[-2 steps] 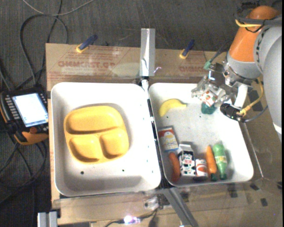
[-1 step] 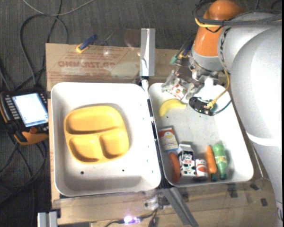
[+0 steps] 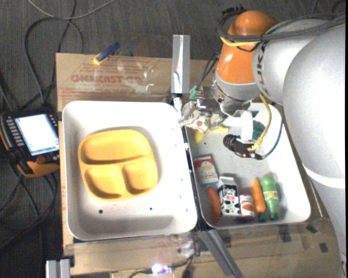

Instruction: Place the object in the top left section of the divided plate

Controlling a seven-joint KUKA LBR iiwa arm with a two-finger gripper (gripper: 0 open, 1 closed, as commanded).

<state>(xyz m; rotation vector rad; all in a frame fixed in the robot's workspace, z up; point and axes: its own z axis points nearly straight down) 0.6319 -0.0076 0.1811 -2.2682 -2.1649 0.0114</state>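
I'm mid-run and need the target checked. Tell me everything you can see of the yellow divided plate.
The divided plate is a yellow, rounded-rectangle tray that looks like smooth plastic, lying flat and face up in the left white bin. Raised ridges split it into three sections: one long section across the far side and two smaller ones side by side along the near side. No object lies in any section. It sits near the bin's middle, apart from its walls. The gripper is over the right bin's far left corner.
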